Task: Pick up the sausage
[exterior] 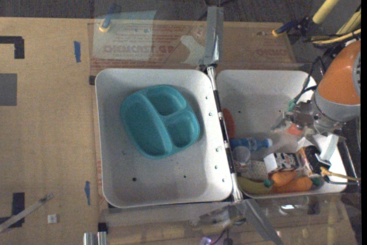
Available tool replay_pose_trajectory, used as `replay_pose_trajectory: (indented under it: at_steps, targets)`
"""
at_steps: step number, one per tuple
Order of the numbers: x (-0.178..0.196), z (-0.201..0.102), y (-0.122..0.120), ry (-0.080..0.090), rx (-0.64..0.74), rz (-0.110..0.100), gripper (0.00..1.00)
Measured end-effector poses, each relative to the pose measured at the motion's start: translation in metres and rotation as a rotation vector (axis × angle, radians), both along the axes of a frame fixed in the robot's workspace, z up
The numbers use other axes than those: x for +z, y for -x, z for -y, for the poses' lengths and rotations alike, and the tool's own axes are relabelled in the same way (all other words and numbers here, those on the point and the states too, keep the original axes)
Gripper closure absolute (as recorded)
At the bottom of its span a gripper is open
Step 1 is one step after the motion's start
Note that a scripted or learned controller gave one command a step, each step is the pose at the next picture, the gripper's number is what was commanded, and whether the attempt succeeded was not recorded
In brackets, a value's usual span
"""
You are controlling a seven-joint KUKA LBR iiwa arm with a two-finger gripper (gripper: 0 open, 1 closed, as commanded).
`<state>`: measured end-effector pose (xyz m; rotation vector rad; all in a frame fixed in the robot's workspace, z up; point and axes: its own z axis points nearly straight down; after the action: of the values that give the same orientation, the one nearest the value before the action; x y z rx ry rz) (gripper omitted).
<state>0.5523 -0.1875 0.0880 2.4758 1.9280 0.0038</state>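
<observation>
Seen from above the bench, the grey arm with its orange band (339,84) reaches in from the right over the right-hand bin (258,86), its gripper (298,120) hanging low above a jumble of small items; whether it is released or clenched cannot be told from here. The reddish sausage (229,122) lies against that bin's left wall, apart from the gripper. A banana (252,185) and a carrot (292,182) sit along the near edge. The left bin (114,175) holds a teal divided plate (160,120).
</observation>
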Motion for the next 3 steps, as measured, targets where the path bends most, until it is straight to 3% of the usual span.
replay_pose_trajectory:
  at_steps: [1, 2, 3]
  targets:
    - [0.011, 0.002, -0.001, 0.001, -0.004, 0.004, 1.0]
    - [0.011, 0.002, -0.001, 0.001, -0.004, 0.004, 0.0]
    - [0.001, -0.093, -0.01, -0.002, -0.083, 0.004, 0.0]
